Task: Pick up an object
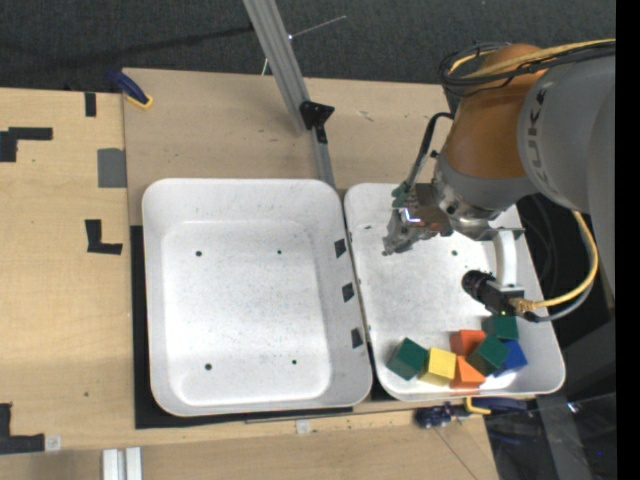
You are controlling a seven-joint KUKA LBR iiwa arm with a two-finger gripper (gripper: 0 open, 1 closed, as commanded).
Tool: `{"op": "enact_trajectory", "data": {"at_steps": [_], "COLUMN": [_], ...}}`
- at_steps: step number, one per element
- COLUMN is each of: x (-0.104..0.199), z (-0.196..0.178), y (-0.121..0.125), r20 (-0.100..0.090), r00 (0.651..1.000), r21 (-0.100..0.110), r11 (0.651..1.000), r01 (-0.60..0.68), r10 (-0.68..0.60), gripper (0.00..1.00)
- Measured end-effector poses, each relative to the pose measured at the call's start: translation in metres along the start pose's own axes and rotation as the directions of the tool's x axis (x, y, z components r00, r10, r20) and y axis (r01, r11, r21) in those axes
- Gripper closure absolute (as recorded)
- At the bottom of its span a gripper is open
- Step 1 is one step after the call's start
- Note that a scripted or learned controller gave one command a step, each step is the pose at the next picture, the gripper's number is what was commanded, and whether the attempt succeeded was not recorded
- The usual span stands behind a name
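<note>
Two shallow white bins sit side by side on a wooden bench, seen from above at a slant. A grey arm with an orange band (490,128) reaches in from the right. Its gripper (403,230) hangs over the upper part of the right bin (420,288), and nothing shows between its fingers; whether they are spread or closed cannot be told. Small coloured blocks huddle at the right bin's near right corner, touching one another: a dark green block (407,357), a yellow block (439,365), orange blocks (466,353), another green block (494,351) and a blue block (512,355). The left bin (240,298) lies beside it.
</note>
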State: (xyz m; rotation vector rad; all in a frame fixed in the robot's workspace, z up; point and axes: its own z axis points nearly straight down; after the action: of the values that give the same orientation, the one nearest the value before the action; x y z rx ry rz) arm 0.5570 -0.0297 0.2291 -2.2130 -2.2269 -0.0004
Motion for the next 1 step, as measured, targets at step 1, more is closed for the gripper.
{"op": "enact_trajectory", "data": {"at_steps": [1], "x": [0.0581], "z": [-0.0101], "y": [0.0011], "r20": [-0.001], "r00": [1.0], "r21": [-0.001], "r11": [1.0], "r01": [0.002], "r10": [-0.002], "gripper": [1.0]}}
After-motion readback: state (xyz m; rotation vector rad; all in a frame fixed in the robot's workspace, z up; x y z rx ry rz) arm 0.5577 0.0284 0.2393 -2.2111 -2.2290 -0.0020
